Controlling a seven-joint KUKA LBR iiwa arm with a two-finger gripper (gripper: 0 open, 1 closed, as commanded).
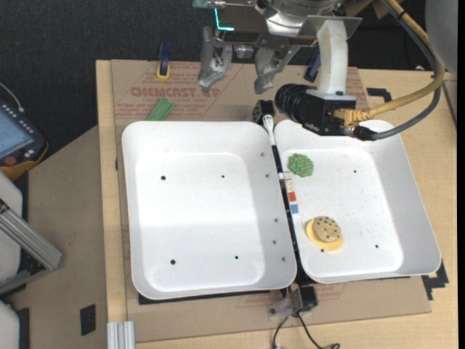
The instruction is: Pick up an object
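While the end effector (242, 70) hangs spread and bare at twelve o'clock, approach is the step: descend toward the fuzzy green clump (301, 165).

The left bin (196, 209) lies bare across its whole floor, open from above. In the right bin (378, 195), a green lump (301, 165) and a biscuit (325, 232) sit near the inner wall, with the outer half free. A black camera unit (309, 109) and yellow cable (407, 97) overhang its far edge.
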